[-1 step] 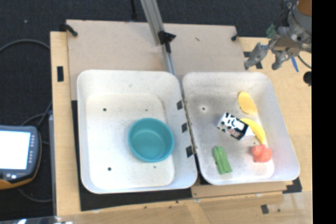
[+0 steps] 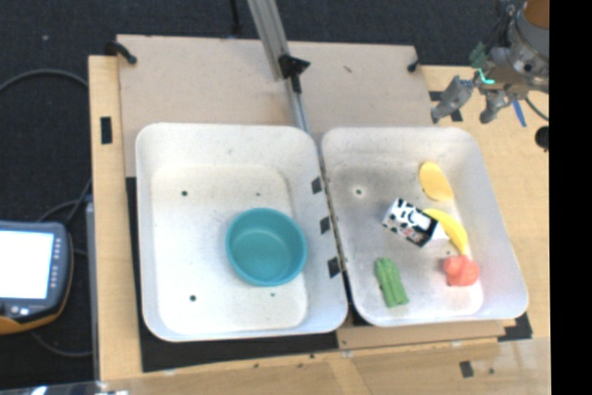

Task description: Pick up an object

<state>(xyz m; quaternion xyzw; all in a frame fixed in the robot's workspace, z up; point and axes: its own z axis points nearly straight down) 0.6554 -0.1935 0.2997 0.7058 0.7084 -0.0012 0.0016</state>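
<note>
My gripper point(image 2: 472, 106) hangs above the bench past the far right corner of the right bin point(image 2: 356, 153), its two fingers spread open with nothing between them. In that bin lie a yellow spoon-shaped piece point(image 2: 435, 179), a black-and-white spotted block point(image 2: 409, 221), a yellow banana point(image 2: 450, 228), a red-orange lump point(image 2: 461, 271) and a green ridged piece point(image 2: 391, 282). The left bin point(image 2: 185, 153) holds a teal bowl point(image 2: 266, 245).
A slanted metal pole point(image 2: 264, 5) rises from the back between the bins. A tablet-like pendant point(image 2: 32, 273) lies off the bench at the left. Dark carpet surrounds the bench.
</note>
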